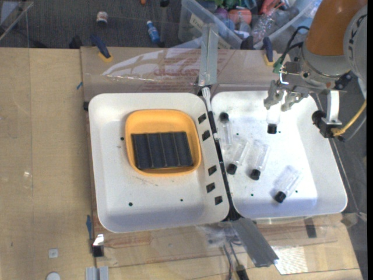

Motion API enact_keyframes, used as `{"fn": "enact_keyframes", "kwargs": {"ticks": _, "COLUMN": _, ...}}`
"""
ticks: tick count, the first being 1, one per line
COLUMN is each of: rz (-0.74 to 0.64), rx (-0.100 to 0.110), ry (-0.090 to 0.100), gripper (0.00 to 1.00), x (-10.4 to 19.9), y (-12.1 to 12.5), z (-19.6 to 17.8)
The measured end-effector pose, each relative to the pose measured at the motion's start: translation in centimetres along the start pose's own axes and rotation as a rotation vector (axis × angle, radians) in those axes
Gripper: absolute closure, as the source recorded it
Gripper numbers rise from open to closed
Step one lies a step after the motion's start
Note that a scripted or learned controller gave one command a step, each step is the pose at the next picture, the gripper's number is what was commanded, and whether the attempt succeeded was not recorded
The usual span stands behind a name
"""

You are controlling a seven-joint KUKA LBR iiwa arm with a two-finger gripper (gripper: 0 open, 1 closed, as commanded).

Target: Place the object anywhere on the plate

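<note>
Front of right bin (326, 200): one clear bottle (285, 184) with black cap, lying on its side. Further in, a loose group of similar bottles (247, 156) lies near the divider between the bins. Left bin (111, 209): yellow plate (161, 141) carrying a dark ribbed insert (162, 150), no bottle on it. Rear of right bin: arm (338, 28), grey with orange band, reaching in from the right; jaws (280, 101) poised above a small upright bottle (271, 125) with dark cap, apart from it; whether they stand apart or together cannot be told. Behind the desk: tub of mixed coloured items (245, 4).
</note>
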State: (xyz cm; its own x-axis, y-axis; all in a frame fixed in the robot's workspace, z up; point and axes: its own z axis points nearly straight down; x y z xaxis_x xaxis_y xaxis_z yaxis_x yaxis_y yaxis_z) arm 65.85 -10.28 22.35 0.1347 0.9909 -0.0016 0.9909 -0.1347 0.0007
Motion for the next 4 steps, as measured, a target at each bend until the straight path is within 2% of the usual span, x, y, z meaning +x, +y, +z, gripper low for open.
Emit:
{"fn": "enact_keyframes", "kwargs": {"ticks": 2, "rz": -0.123, "rx": -0.005, "ry": -0.001, "gripper": 1.00, "x": 0.6, "y": 0.9, "z": -3.7}}
{"fn": "enact_keyframes", "kwargs": {"ticks": 3, "rz": -0.191, "rx": 0.000, "ry": 0.002, "gripper": 1.00, "x": 1.3, "y": 0.7, "z": -1.8}}
{"fn": "enact_keyframes", "kwargs": {"ticks": 4, "rz": -0.238, "rx": -0.003, "ry": 0.001, "gripper": 1.00, "x": 2.3, "y": 0.6, "z": -2.8}}
